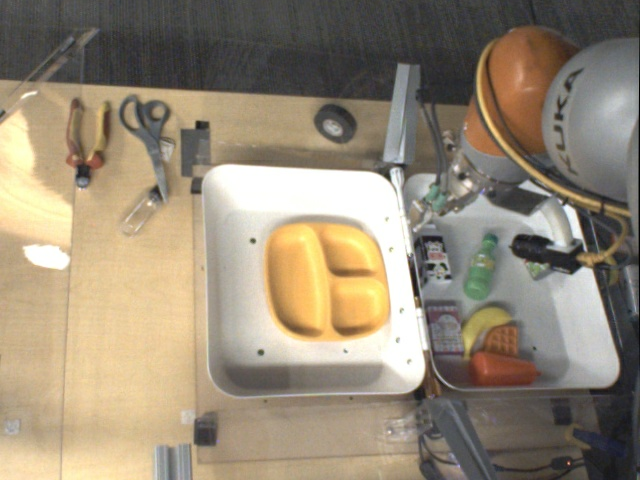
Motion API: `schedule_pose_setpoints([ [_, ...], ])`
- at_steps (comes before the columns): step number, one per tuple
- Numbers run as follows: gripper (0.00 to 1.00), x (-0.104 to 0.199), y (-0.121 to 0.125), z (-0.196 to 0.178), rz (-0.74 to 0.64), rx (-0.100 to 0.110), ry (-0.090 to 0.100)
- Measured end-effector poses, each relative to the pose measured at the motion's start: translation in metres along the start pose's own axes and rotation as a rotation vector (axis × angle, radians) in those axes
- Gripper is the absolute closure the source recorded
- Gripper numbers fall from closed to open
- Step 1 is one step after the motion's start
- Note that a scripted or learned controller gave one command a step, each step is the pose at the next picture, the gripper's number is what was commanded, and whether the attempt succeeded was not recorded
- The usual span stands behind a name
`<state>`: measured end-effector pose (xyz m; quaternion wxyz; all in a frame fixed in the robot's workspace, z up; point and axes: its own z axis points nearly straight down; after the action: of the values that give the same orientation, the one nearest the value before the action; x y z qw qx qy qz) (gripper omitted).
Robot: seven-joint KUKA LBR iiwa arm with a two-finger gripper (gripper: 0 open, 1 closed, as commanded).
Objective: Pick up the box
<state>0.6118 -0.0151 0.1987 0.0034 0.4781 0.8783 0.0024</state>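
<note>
At the far left of the tabletop (110, 308) we see tools laid out of the way: pliers (84, 140) with red handles, then scissors (148, 133), both lying flat well clear of the bins. Further along the back edge sits a roll of tape (335, 123).

Next comes the left bin (225, 268), white and shallow. In its middle rests a yellow tray (325, 278) with three compartments, lying flat and apart from the bin's walls. We judge it is the place where picked things would be dropped.

Just past the seam between the bins we reach the right bin (590, 358), which holds the clutter. Against its left wall stands a small dark box (432, 258), the most likely target of the task; it is free, touched by nothing. Below it lies a second, purplish box (444, 324), so we cannot be sure which box is meant. Beside these lie a green bottle (482, 266), a banana (484, 324), a waffle (503, 340) and a carrot (503, 370) near the front wall, crowded together.

The arm (560, 88) enters from the right and hangs over the back of this bin. Its claw (440, 196) points down just behind the dark box, near the left wall, holding nothing. We cannot tell whether it is apart or together. We judge it is lining up above the box before descending; the wall close by leaves little room.
</note>
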Motion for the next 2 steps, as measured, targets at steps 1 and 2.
schedule_pose_setpoints([
  [1,0.0,0.0,0.0,0.0,0.0,0.0,0.0],
  [2,0.0,-0.032,-0.056,-0.014,-0.01,0.001,-0.001],
])
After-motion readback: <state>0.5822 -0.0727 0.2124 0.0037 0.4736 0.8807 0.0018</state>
